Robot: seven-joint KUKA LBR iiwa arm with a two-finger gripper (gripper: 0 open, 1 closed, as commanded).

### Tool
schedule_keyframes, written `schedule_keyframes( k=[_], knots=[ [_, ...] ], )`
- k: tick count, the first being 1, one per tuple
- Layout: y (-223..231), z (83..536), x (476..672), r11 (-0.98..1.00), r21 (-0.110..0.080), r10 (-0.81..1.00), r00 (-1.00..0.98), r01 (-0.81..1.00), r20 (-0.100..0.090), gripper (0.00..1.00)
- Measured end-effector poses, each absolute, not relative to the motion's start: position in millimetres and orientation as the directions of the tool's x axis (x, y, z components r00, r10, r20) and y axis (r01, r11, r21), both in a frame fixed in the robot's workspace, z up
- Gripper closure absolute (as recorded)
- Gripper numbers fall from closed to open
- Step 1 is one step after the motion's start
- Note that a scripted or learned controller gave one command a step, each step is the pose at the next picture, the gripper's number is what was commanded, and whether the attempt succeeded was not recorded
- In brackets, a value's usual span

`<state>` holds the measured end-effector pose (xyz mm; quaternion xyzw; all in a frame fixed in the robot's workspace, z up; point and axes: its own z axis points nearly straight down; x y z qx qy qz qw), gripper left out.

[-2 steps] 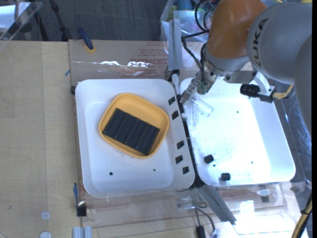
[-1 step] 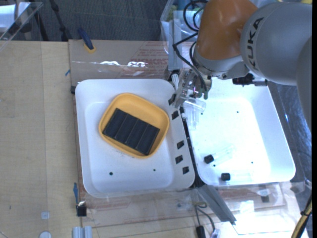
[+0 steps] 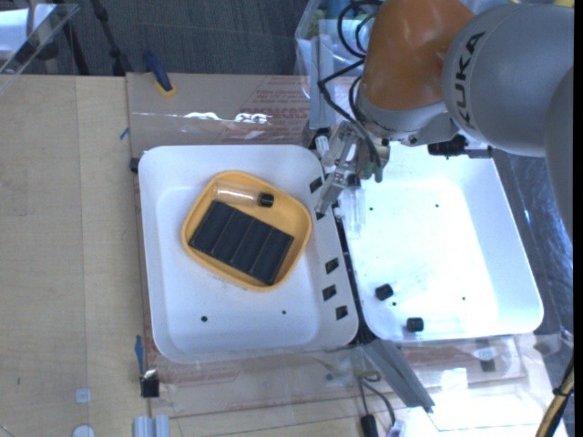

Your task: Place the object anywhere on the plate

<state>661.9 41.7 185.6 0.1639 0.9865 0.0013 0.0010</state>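
Small black object (image 3: 265, 200) lay on the yellow plate (image 3: 205, 209), left of the gripper (image 3: 339, 176); placement appeared done. The gripper's grasp state could not be told.

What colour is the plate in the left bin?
The plate is yellow, with a ridged black slab lying on it, seen in the camera view.

One word can be read — "KUKA", in dark letters on the grey arm (image 3: 510, 62).
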Motion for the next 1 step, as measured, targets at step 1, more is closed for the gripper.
schedule_keyframes(
  k=[1],
  knots=[
    [3.0,185.8,659.0,0.942,0.002,0.334,-0.942,0.334,-0.002,0.0]
  ],
)
